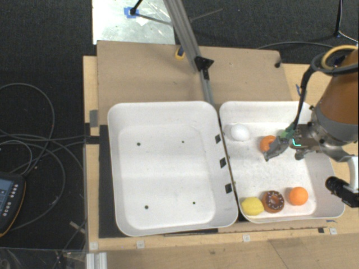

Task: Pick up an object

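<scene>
claw: my gripper (279, 148) sits low in the right bin (280, 110), coming in from the right side. honestly I can't tell from this angle how it's set, the dark tip just blurs into the wrist.

nearest target: the small orange ball (267, 143) is basically touching the claw tip, just off its left and a hair toward the far side. part of it is tucked behind the tip, so I can't say it's actually gripped.

key relation: ball lies left of the tip, along the line the claw already points. it's round, so no long axis to worry about. my guess is the next move hinges on whether the tip is centred on it or just nudging its edge.

next out: white ball (240, 132), further left and slightly farther back, near the wall between bins.

toward me from the claw: second orange ball (298, 195), brown donut (274, 201), yellow lemon-ish thing (252, 206), in a row along the near edge, well apart from the claw.

further left: left bin (162, 112), past the divider.

risk: ball could roll off if clipped.
</scene>
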Robot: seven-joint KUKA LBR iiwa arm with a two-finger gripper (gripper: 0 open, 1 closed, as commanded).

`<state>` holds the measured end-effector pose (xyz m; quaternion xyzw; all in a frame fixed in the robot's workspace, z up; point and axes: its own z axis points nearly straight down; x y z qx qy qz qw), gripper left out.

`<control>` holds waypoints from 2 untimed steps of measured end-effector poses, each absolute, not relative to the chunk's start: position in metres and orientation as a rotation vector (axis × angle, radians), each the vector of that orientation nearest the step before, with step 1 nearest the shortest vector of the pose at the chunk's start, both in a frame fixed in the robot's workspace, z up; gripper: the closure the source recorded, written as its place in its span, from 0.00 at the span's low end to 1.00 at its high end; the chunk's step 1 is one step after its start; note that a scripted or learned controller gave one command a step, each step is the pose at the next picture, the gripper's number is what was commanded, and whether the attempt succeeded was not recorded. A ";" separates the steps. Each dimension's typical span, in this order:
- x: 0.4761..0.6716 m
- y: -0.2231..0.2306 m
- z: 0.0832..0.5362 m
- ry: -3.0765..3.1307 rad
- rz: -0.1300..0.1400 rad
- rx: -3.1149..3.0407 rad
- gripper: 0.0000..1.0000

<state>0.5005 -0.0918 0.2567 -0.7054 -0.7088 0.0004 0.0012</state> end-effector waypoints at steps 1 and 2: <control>0.501 -0.092 0.259 -2.225 -0.003 -2.221 0.00; 0.502 -0.093 0.217 -2.220 0.003 -2.219 0.00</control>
